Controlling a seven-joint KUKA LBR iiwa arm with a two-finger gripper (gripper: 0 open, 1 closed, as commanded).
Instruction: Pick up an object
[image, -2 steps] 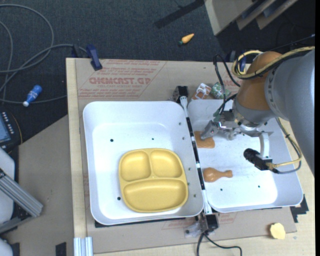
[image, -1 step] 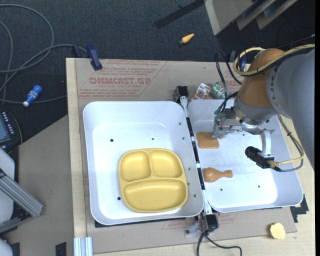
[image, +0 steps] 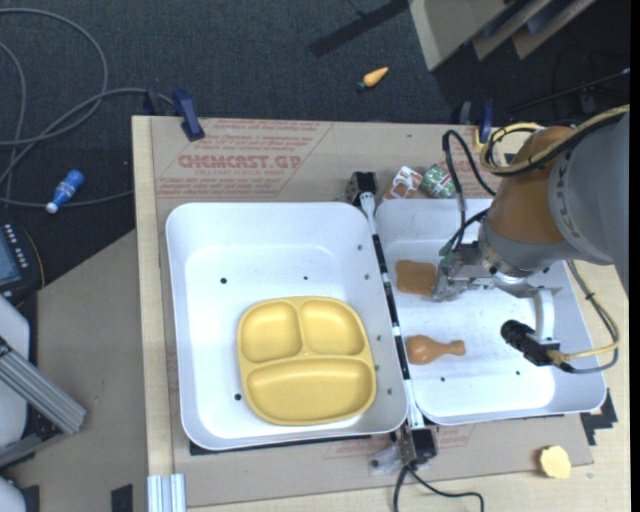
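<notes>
The gripper (image: 447, 282) sits low in the right bin (image: 520, 400), at its left-centre, w/ the grey arm (image: 590, 190) and its orange band (image: 520, 200) coming in from the right above it. Its tip is right at the right edge of a flat tan piece (image: 412, 276), touching or just about touching it. Whether it's spread or closed I can't tell: the wrist body hides that from this angle, so no grasp can be claimed.

Progress, as I judge it: approach done, pick not done. Nothing is lifted; the tan piece lies flat on the bin floor, near the divider between the 2 bins. Left to do: close on it, raise it clear.

A 2nd candidate, a tan drumstick-shaped toy (image: 433, 349), lies below the gripper in the same bin, apart from it, fat end toward the divider.

Further out: the left bin (image: 200, 240) holds a yellow 3-compartment tray (image: 305, 360), well apart from the gripper. Small packets (image: 420, 182) sit at the right bin's top edge. On the desk (image: 250, 150) outside the bins, bottom right, a yellow bit (image: 555, 461).
</notes>
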